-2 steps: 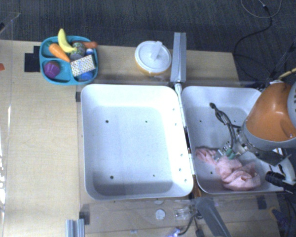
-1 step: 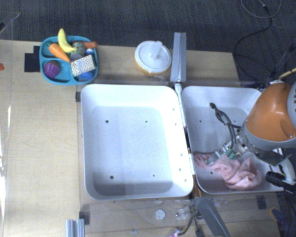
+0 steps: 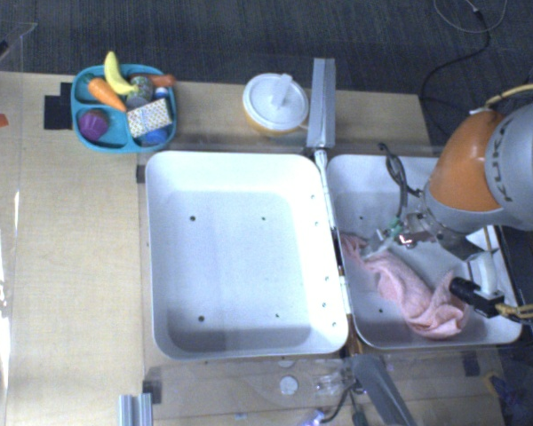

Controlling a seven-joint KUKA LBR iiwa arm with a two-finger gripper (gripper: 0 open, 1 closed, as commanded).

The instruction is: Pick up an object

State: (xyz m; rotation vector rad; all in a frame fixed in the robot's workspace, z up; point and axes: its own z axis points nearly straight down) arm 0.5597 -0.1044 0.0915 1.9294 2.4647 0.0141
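A crumpled pink cloth [image 3: 410, 289] lies in the right bin [image 3: 362, 189], running from the bin's middle left toward its front right corner. My gripper [image 3: 398, 234] hangs low over the cloth's upper left end, touching or nearly touching it. The grey arm with its orange band [image 3: 466, 171] reaches in from the right above the bin. A thin dark curved piece [image 3: 396, 174] lies near the back of the same bin, just behind the gripper.
The left bin [image 3: 240, 247] sits beside the right one, with a metal post [image 3: 321, 105] behind the gap between them. A blue tray of toy food [image 3: 124, 106] and a white lidded container [image 3: 275, 103] stand on the bench behind the bins.
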